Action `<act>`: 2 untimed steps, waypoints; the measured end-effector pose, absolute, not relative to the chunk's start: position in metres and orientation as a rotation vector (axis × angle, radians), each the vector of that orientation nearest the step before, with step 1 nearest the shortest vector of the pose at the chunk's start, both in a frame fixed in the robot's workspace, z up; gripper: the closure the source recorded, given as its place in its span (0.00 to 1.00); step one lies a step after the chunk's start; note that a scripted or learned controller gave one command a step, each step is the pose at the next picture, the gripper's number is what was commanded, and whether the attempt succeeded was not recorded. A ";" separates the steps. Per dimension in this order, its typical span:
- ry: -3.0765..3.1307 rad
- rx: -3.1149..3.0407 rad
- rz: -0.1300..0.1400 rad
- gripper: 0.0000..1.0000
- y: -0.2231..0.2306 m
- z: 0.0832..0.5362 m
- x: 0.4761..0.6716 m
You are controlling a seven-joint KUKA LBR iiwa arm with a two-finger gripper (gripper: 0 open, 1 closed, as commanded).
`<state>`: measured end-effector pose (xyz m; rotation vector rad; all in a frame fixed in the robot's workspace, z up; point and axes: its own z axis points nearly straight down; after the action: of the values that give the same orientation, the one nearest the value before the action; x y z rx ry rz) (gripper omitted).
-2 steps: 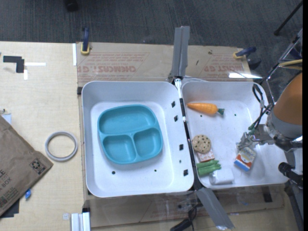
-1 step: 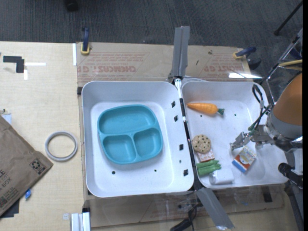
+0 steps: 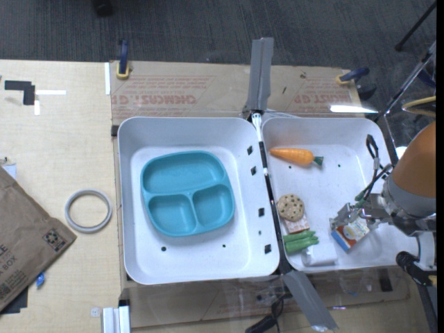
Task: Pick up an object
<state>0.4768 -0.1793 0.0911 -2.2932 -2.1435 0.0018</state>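
Blue tray (image 3: 186, 202) in left bin (image 3: 132, 207), carrot (image 3: 293, 156), cookie (image 3: 291, 205) in right bin (image 3: 326, 136)

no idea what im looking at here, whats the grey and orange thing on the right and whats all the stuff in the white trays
This is one picture from a camera fixed above a workbench, looking down at a slant. The grey and orange thing is a robot arm reaching in from the right. Its end effector is low inside the right bin, right over a small colourful packet; I cannot tell if it has grabbed anything. That bin also holds a carrot, a cookie, a green pea pod and a small white item. The left bin holds a blue divided plate. On the bench to the left lie a roll of tape and a cardboard box.
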 end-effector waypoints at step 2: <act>-1.999 -2.423 0.003 1.00 -0.110 0.210 0.487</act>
<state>0.4872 -0.1097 0.2103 -2.4226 -1.9989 0.0033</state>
